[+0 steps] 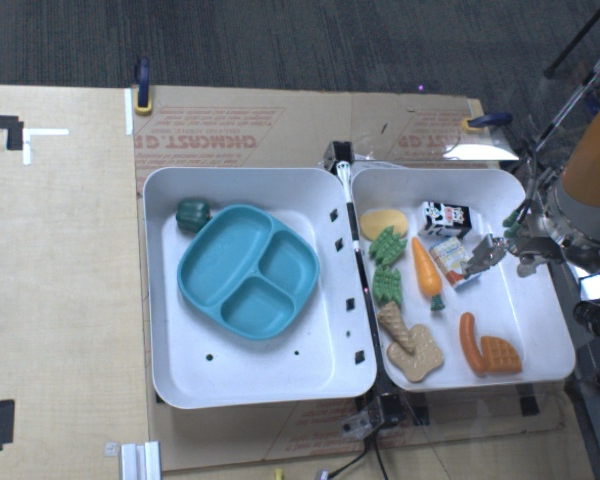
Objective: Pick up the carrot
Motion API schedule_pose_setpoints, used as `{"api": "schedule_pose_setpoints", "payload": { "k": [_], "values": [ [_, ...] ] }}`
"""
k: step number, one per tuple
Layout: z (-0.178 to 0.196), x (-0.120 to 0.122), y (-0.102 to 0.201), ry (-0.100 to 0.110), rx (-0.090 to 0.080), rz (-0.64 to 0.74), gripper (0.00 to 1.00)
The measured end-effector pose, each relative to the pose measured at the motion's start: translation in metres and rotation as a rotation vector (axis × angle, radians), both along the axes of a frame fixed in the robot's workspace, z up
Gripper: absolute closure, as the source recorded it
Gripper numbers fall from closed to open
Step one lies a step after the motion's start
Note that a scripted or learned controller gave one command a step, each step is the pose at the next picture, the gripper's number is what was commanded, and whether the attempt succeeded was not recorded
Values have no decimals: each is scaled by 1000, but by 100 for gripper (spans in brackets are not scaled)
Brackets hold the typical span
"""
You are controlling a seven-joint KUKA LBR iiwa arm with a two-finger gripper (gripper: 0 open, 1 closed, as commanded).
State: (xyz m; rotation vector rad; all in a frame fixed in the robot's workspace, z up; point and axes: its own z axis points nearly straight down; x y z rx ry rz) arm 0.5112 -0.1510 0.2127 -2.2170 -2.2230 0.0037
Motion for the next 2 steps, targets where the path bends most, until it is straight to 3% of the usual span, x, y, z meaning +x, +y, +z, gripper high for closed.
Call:
{"api": "schedule_pose_setpoints", "payload": {
  "k": [1,2],
  "values": [
    [-121,-17,55,-3,0,-112,0],
    [-113,-16,54,-4,0,-120,100]
  ]
}}
